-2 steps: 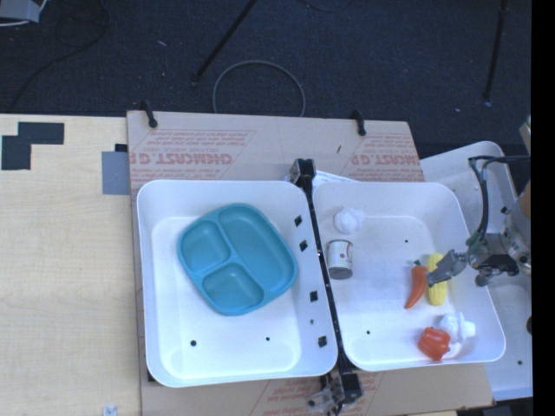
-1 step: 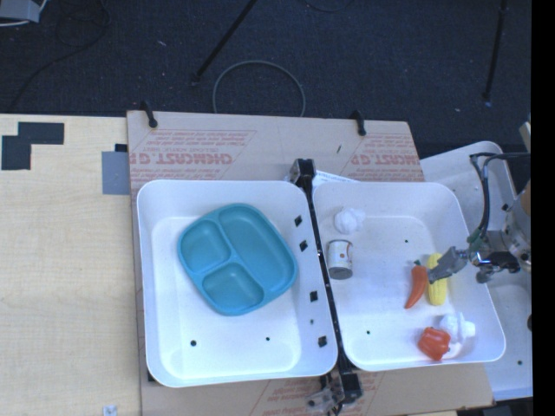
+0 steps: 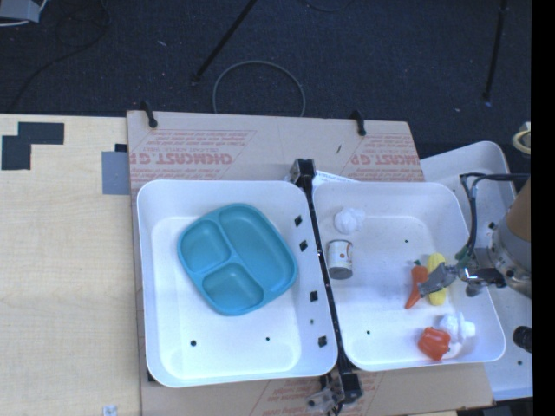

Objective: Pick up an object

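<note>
In the right bin [image 3: 381, 358], an orange carrot-shaped toy [image 3: 415, 288] and a yellow toy [image 3: 436, 264] lie together near the right side. My gripper [image 3: 442, 278] reaches in from the right edge and sits right at these two toys, partly covering the yellow one. A small metal can [image 3: 338, 259] lies near the bin's left wall. A white rounded object [image 3: 348, 221] rests behind it. An orange and white toy [image 3: 442, 339] lies in the near right corner.
The left bin [image 3: 165, 345] holds a blue divided plate [image 3: 236, 257]. A black divider [image 3: 318, 267] runs between the bins. Cardboard lies under both bins, and a wooden bench top spreads to the left.
</note>
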`<state>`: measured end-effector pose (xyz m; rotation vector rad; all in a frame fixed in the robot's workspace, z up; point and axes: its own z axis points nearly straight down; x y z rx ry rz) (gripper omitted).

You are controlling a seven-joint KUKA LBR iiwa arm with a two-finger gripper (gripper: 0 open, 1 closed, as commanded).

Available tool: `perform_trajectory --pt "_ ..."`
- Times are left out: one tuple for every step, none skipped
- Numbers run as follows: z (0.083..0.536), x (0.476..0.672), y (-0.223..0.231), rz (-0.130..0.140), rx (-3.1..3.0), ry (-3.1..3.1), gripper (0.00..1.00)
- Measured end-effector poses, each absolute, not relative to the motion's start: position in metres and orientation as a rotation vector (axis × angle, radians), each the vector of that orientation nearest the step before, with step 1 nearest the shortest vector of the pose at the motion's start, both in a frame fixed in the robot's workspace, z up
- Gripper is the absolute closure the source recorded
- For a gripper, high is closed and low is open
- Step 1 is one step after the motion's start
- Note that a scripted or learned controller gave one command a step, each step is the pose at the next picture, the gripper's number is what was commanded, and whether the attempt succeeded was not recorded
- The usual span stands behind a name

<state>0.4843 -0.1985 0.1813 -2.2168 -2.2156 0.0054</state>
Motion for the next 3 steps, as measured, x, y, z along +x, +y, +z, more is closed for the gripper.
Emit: perform_trajectory --pt "0.12 0.48 -0.204 0.005 -2.216 -2.215 0.0" --pt "0.087 0.48 -0.203 0.001 -2.221 -2.219 0.0" --pt "0.099 0.481 -0.204 -0.002 -2.227 -2.215 1.0"
